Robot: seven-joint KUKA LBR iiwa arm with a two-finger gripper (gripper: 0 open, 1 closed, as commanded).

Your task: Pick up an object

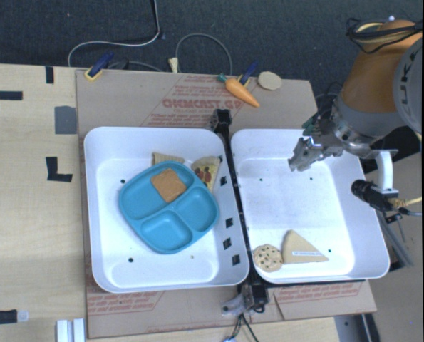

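My gripper [302, 158] hangs over the far part of the right bin [347, 164], with nothing seen between its fingers. A chocolate-chip cookie [268, 257] and a pale cheese wedge [301, 249] lie at the near edge of that bin, well below the gripper. In the left bin [101, 191] a blue divided plate [169, 207] carries a brown toast-like square [169, 184]. Two sandwich-like pieces [207, 169] poke out from behind the plate.
A toy carrot [241, 92] and a small beige disc [270, 81] lie on the cardboard beyond the bins. Black clips [221, 122] run along the seam between the bins. Cables trail at the far side of the bench.
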